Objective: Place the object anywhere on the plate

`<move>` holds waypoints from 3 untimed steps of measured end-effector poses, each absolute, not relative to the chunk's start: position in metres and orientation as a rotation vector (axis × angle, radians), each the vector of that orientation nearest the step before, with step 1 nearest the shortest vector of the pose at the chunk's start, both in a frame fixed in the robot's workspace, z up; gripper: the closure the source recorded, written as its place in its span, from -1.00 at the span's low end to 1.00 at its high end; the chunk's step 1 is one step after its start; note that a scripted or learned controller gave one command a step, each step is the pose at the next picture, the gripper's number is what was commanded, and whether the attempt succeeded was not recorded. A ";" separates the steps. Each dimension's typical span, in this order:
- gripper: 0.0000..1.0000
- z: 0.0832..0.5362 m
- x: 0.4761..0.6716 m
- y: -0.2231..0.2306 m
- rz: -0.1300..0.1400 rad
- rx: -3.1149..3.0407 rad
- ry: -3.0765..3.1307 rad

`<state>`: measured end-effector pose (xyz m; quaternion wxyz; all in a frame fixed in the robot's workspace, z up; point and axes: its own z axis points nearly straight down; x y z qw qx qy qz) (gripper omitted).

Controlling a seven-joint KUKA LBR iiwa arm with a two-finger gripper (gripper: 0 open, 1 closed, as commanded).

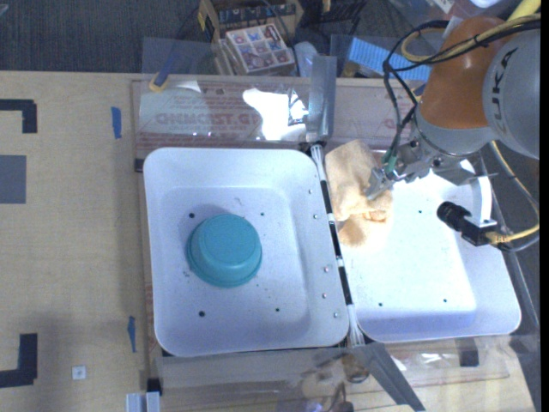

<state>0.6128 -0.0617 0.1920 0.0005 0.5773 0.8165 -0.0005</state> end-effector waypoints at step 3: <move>1.00 0.227 0.629 0.039 0.003 0.667 3.065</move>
